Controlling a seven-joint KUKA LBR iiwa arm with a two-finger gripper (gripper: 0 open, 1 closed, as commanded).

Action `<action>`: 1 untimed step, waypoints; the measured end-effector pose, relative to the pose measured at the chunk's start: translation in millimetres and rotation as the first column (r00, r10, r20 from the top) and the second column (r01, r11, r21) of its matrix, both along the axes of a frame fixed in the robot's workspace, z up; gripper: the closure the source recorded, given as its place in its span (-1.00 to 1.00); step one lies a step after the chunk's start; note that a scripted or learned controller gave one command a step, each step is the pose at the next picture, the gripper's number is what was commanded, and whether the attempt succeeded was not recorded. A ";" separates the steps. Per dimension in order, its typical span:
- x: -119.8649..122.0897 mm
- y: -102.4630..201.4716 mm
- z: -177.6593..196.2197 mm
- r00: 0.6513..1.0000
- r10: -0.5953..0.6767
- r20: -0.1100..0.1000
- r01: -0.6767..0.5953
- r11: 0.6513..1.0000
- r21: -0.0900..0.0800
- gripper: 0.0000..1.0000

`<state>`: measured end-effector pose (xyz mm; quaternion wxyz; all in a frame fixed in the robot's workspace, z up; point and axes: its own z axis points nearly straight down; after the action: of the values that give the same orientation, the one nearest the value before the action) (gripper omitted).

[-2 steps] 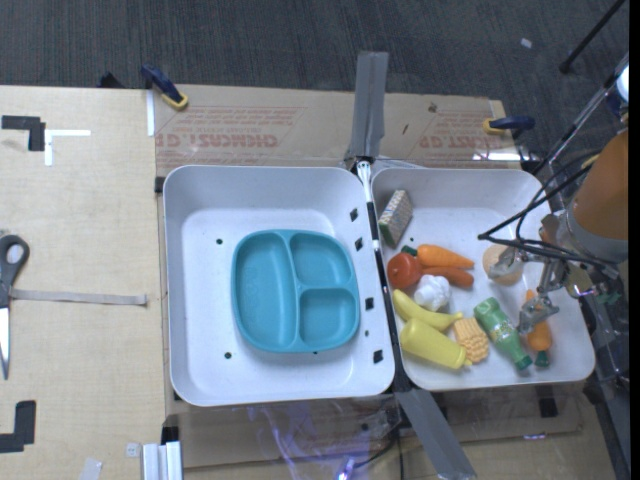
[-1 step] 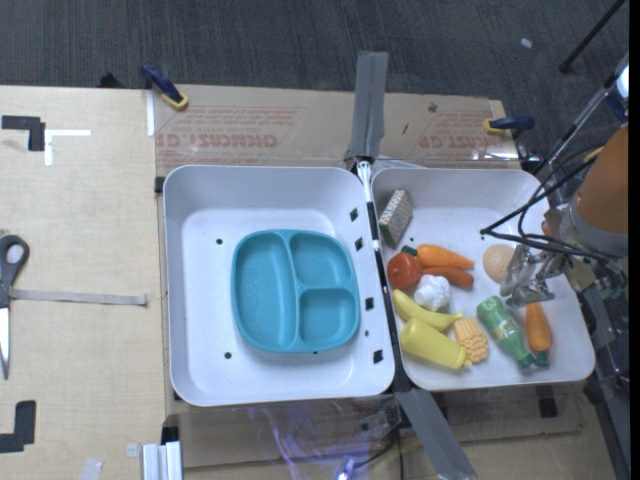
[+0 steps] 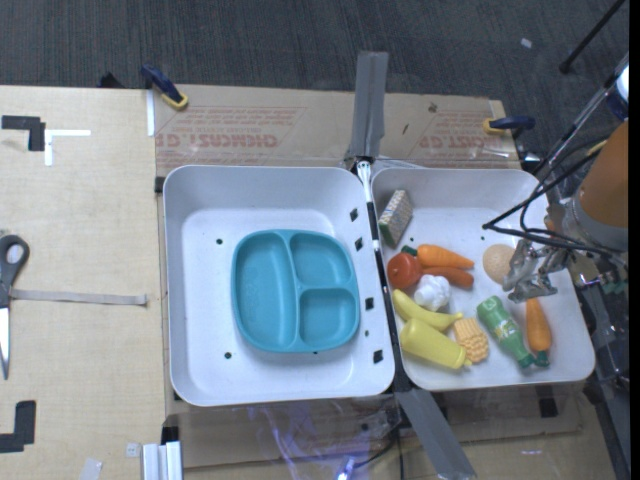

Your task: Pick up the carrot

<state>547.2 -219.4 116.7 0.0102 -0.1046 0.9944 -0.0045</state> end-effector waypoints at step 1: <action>20.7 44.1 43.7 0.990 -0.142 -0.014 0.142 0.990 0.007 1.00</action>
<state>567.9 -175.3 160.5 0.0036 -0.0334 0.9994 -0.0004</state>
